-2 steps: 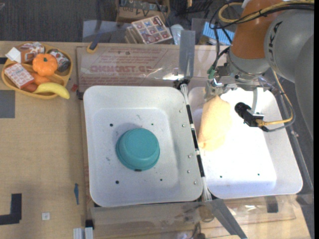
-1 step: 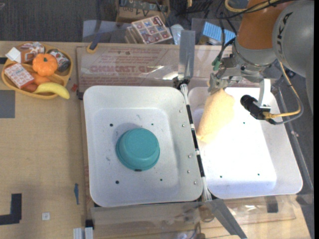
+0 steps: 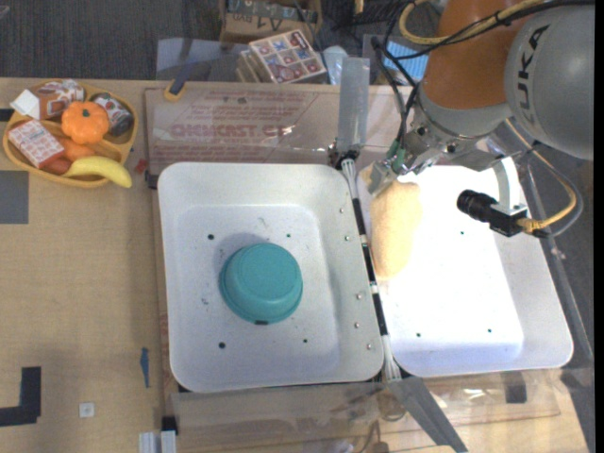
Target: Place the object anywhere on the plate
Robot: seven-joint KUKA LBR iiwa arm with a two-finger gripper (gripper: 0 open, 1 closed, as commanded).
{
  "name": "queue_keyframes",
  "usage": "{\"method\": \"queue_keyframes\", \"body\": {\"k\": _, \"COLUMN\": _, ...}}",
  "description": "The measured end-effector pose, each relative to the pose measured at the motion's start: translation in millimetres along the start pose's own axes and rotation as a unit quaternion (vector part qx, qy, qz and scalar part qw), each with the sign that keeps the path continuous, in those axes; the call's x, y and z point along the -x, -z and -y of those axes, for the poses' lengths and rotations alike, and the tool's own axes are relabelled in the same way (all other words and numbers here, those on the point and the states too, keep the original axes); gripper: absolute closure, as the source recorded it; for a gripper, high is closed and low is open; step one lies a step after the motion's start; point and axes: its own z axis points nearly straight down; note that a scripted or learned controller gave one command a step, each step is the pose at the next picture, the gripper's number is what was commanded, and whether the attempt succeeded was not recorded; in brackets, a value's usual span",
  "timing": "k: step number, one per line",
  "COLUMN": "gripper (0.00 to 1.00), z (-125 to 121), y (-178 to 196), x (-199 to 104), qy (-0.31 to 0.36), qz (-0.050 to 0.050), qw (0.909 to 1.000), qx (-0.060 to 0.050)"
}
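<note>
Overhead, the arm [image 3: 510,55] was seen above the right bin [image 3: 491,328]. A pale object [image 3: 394,226] lay just below the gripper [image 3: 408,161], long axis down-frame, by the divider; the grip could not be judged. Leftward lay the teal plate [image 3: 262,282].

Robot lab, KUKA arm [image 3: 528,55], white bins [image 3: 189,347]
</note>
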Motion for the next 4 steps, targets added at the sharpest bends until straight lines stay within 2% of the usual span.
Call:
{"method": "queue_keyframes", "body": {"k": 1, "gripper": 1.00, "z": -4, "y": -5, "x": -59, "qy": 0.197, "qz": 0.000, "qw": 0.9803, "qx": 0.001}}
{"method": "queue_keyframes", "body": {"k": 2, "gripper": 1.00, "z": 2, "y": -15, "x": -112, "qy": 0.387, "qz": 0.000, "qw": 0.9220, "qx": 0.001}}
{"method": "queue_keyframes", "body": {"k": 3, "gripper": 1.00, "z": -2, "y": -9, "x": -145, "qy": 0.498, "qz": 0.001, "qw": 0.8674, "qx": 0.001}}
{"method": "queue_keyframes", "body": {"k": 4, "gripper": 0.00, "z": -2, "y": -9, "x": -145, "qy": 0.498, "qz": 0.001, "qw": 0.8673, "qx": 0.001}}
